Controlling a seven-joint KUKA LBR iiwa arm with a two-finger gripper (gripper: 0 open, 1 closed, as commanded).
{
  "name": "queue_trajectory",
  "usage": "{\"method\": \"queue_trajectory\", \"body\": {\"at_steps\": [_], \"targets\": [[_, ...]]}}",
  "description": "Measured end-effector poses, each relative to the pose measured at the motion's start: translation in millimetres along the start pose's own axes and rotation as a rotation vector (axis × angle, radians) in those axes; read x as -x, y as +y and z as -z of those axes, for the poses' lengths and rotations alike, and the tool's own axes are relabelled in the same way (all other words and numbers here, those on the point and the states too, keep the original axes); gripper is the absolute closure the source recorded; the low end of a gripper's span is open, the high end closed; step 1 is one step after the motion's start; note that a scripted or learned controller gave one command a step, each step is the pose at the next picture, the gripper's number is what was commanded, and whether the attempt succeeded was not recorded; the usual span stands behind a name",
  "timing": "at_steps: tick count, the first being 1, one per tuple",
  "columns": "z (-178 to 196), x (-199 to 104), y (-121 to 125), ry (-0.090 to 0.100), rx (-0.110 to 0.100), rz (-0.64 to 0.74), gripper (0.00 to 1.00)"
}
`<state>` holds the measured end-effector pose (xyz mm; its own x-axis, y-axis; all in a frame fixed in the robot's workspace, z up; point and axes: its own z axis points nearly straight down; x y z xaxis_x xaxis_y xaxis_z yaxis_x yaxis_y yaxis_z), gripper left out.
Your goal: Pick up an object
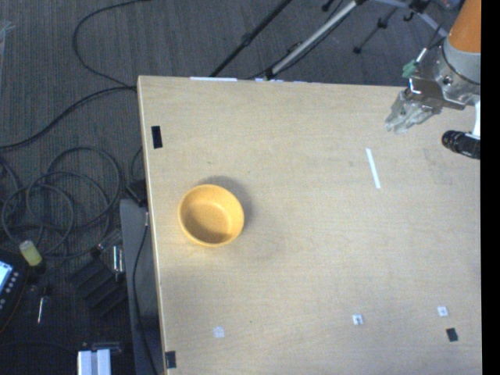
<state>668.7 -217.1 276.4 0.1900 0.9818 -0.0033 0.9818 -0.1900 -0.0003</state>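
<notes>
A pale wooden surface [312, 233] is seen over dark carpet strewn with cables. The yellow bowl [211, 215] is located near the left edge of the surface, upright and alone. A thin white stick [373, 168] lies toward the right edge. The claw [406, 117] is positioned near the far right corner, well apart from the bowl; whether it is open or closed cannot be determined. A slip off the bowl's rounded rim is judged the main risk. No legible writing is found.
</notes>
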Motion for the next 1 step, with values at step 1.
{"method": "queue_trajectory", "body": {"at_steps": [1], "targets": [[-0.3,0.1,-0.1,-0.001,-0.001,0.000,0.00]]}}
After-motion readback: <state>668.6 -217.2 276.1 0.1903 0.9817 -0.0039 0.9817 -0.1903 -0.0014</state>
